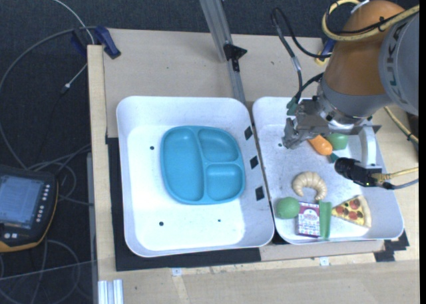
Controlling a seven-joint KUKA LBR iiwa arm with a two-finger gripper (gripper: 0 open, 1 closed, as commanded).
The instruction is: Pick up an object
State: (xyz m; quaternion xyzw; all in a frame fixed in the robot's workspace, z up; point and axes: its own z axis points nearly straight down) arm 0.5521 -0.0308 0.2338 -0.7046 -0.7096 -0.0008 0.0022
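Observation:
My gripper (293,135) hangs low over the upper left part of the right bin (267,123), beneath the grey and orange arm (363,50). Just to its right lies an orange carrot (321,144) with a green top (338,141), close to the gripper and partly under the wrist. Lower in the same bin rest a croissant (310,183), a green ball (287,207), a small pink box (308,220) with a green strip (325,219) beside it, and a pizza slice (353,211). I see nothing held in the gripper.
The left bin (133,183) holds a blue divided plate (203,163). A slanted metal pole (216,10) rises behind the bins. A black fitting with a yellow cable (356,171) hangs from the arm over the right bin. A handheld pendant (23,203) lies off the bench at left.

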